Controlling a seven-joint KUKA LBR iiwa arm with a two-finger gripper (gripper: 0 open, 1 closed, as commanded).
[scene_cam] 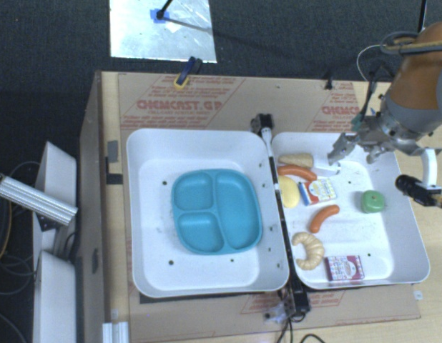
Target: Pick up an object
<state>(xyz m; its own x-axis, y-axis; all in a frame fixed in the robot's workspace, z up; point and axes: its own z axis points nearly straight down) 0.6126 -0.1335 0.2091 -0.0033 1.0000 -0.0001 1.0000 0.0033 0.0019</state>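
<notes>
Sausage (324, 217) is our pick among the play-food pieces in the right bin (400, 263): it lies near the bin's middle, at about four o'clock from the small red-and-white carton (320, 190) and just above the croissant (309, 249). We judge it a light, stiff plastic toy with a smooth, rounded skin, so it may roll or slip out of a pinch taken near either tip. We would take hold across its middle, where the body looks thickest, with the fingers set square to its length.

Its long axis runs on a slant, from the lower end at about eight o'clock up to the end at two o'clock, with a slight curve; neither end reads as a front.

The gripper (348, 151) hangs over the bin's upper part, at roughly one o'clock from the sausage and well apart from it, near the second sausage (297, 171) and the pale bun (295, 161). Its fingers seem spread with nothing between them, though the view is too coarse for us to be sure. The green piece (373, 201) sits at three o'clock from the sausage, and the blue tray (215, 211) rests in the left bin (146, 163).
</notes>
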